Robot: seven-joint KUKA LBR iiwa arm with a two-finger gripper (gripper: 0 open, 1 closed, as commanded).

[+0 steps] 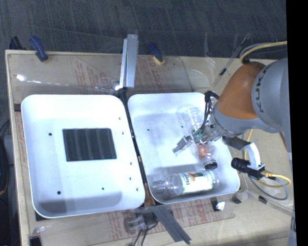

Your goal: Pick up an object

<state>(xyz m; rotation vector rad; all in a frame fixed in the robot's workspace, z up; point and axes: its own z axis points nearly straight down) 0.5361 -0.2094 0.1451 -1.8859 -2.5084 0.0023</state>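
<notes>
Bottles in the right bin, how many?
2. A large clear bottle lies on its side along the near wall. A smaller clear bottle lies under the hand; the arm may hide more.

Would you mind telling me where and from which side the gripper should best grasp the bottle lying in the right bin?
Probably at mid-body, on the label. The bottle lies on its side along the right bin's near wall, cap toward the arm. Coming straight down, with one finger on each long side, suits its round shape; the near wall leaves little room on that side, so the fit may be tight.
</notes>
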